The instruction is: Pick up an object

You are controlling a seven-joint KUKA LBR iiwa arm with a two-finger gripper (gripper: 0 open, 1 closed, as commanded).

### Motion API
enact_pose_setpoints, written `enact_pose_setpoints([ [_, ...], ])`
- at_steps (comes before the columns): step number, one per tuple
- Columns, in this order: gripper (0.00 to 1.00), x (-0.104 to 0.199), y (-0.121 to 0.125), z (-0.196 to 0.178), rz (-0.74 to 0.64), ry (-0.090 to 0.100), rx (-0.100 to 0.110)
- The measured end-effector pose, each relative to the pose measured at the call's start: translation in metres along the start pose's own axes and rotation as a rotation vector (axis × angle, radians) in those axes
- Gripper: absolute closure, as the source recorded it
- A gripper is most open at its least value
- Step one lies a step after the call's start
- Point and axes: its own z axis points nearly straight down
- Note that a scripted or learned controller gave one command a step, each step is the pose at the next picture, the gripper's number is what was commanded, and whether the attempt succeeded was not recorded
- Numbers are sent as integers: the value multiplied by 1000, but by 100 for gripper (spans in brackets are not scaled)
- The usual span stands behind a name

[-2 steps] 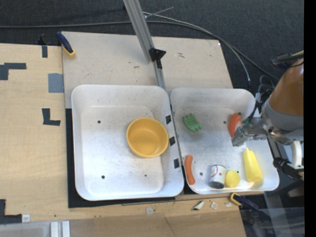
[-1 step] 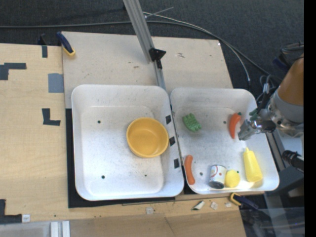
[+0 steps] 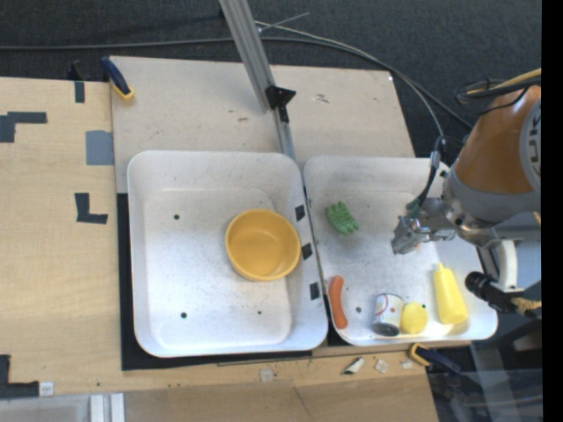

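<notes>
Claw (image 3: 406, 236) (grip state unclear) hangs above the right bin (image 3: 369, 176); no legible writing on the can (image 3: 385, 313) below it.

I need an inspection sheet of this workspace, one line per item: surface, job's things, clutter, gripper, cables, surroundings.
Surface: left bin and right bin, white, side by side, speckled with dark specks.
Job's things: yellow bowl in left bin; green toy, orange carrot, small can, yellow ball, yellow corn-like piece in right bin.
Clutter: small scraps on bench front.
Gripper: gripper over right bin, holding nothing.
Cables: black cable behind bins.
Surroundings: metal pole, blue-yellow clamp.
</notes>
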Motion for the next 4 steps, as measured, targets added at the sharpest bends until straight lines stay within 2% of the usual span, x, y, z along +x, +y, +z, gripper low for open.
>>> enact_pose_setpoints([
  [1,100,56,0,7,0,-1,2],
  [2,100,115,10,-3,-2,0,-1],
  [4,100,209,11,-18,-1,-2,1],
])
